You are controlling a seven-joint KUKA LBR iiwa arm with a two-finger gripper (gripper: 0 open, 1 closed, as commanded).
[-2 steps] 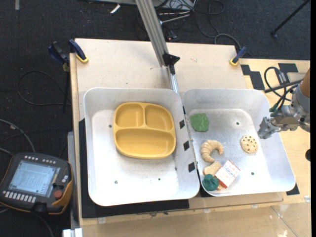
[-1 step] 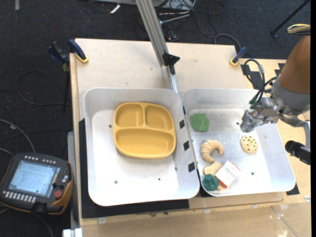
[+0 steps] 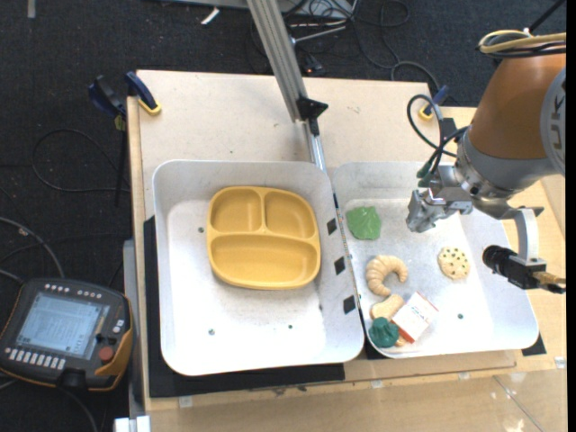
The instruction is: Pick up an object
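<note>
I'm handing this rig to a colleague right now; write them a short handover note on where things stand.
Hand: hovering over the right bin, above its back half; nothing visibly between its fingers, open or shut unclear.
Right bin holds: green leaf-like piece, cookie, croissant, small white-and-red box, dark green piece.
Left bin: yellow divided tray.
Done: nothing picked yet.
Left: descend on an object, likely the nearby green piece or cookie, grasp and lift.

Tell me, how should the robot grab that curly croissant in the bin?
Probably from straight above, pinching the croissant across its thick curved middle. It lies flat in the right bin, with bare floor on either side there, while its lower end sits close to other items.
</note>
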